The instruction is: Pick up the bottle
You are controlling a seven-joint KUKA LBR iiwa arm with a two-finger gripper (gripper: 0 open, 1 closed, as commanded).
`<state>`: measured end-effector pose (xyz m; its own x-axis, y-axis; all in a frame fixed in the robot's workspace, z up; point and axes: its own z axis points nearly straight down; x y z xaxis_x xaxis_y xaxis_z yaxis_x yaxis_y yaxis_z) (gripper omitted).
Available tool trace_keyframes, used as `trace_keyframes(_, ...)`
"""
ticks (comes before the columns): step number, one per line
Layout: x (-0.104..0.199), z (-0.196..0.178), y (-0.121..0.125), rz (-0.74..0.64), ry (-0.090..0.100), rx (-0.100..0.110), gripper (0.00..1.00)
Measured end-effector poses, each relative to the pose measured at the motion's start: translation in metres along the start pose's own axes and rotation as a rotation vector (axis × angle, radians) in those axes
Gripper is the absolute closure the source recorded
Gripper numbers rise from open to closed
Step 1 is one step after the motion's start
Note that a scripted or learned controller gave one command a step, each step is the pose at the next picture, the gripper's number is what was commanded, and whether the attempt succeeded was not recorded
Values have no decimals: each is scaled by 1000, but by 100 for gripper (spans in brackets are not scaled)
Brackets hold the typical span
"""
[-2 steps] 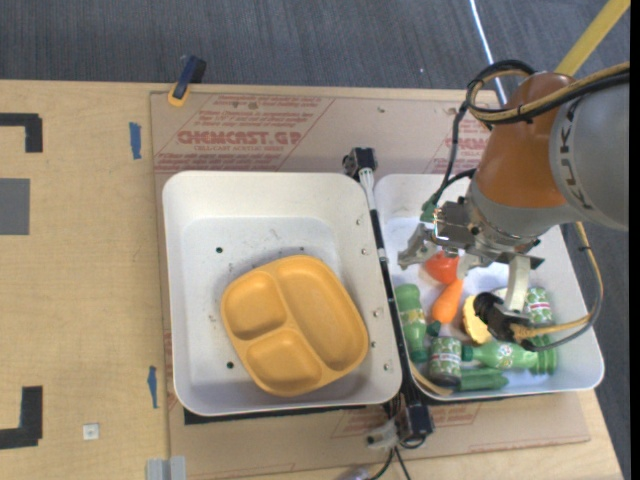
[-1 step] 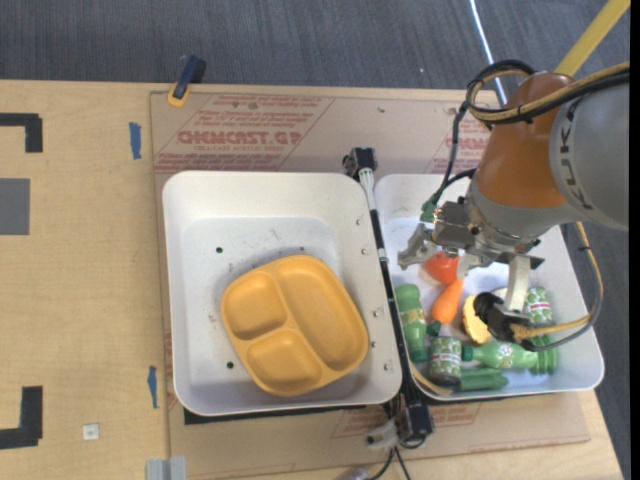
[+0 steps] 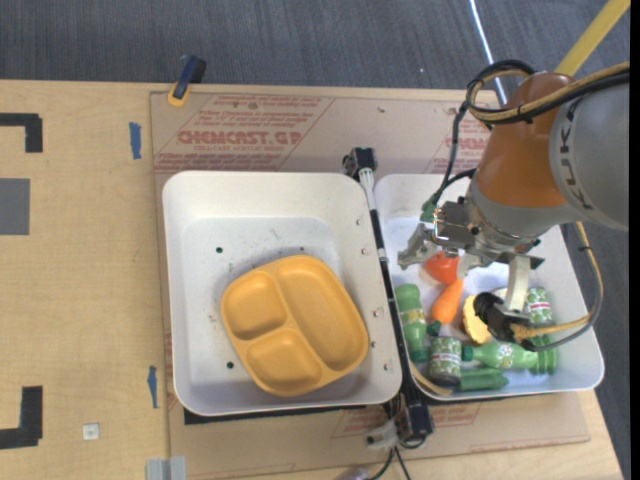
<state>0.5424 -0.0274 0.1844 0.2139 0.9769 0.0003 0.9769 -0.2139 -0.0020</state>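
My two-finger gripper [image 3: 447, 258] low over right white bin [image 3: 585, 373], can't tell grip state, green plastic bottle [image 3: 409, 315] lying lower right of frame, yellow divided tray [image 3: 293, 323] in left bin [image 3: 190, 268].

Here's the bench [image 3: 80, 298], pale wood running across the scene. Flat on it lies a brown cardboard sheet [image 3: 260, 128] with red print, and a clamp [image 3: 186, 76] with a yellow grip sits at its eleven o'clock corner. On the sheet, two shallow white bins side by side: the left bin [image 3: 190, 218] around nine o'clock, the right bin [image 3: 580, 368] toward four o'clock, rims touching. Blue tape bits [image 3: 135, 140] and black marks [image 3: 30, 133] dot the wood out at nine o'clock.
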Motion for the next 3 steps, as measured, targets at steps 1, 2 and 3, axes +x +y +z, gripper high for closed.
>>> trace_keyframes(1,0,0,0,0,0,0,0)
trace_keyframes(2,0,0,0,0,0,0,0)
trace_keyframes(3,0,-10,1,1,0,-1,100)
